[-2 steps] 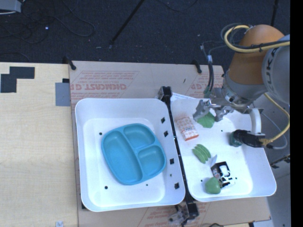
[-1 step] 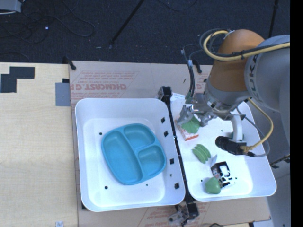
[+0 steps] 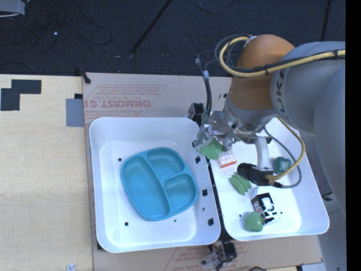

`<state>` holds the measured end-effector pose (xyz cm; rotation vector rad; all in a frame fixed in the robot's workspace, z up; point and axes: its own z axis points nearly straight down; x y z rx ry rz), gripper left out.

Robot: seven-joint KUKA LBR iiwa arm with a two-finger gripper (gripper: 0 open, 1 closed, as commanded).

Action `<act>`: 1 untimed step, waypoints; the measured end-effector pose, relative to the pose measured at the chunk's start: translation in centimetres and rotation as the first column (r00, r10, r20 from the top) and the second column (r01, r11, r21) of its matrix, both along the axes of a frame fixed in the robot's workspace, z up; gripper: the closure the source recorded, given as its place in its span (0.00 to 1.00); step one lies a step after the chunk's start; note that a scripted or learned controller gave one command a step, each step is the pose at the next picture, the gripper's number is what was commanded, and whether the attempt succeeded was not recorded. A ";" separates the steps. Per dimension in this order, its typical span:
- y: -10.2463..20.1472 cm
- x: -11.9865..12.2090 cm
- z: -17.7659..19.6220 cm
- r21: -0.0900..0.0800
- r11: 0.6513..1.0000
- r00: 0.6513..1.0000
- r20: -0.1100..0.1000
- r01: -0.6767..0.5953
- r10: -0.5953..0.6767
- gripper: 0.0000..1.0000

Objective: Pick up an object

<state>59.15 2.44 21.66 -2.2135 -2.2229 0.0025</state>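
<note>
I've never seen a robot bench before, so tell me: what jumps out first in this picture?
The bright blue divided plate lying alone in the left white bin catches the eye first. Next comes the big grey arm with its orange band reaching in from the right, its gripper low at the right bin's near-left corner by a small green object. More green bits lie scattered there, such as a round one.

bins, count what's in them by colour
Blue: 1, the blue divided plastic plate in the left bin.
Green: 4, a piece by the jaws, a ribbed one, a teal one, a round one.
Black and white: 1, a small block.
Total: 6.
</note>
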 end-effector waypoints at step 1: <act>6.0 -0.7 0.8 -0.002 1.000 1.000 0.002 -0.001 0.001 1.00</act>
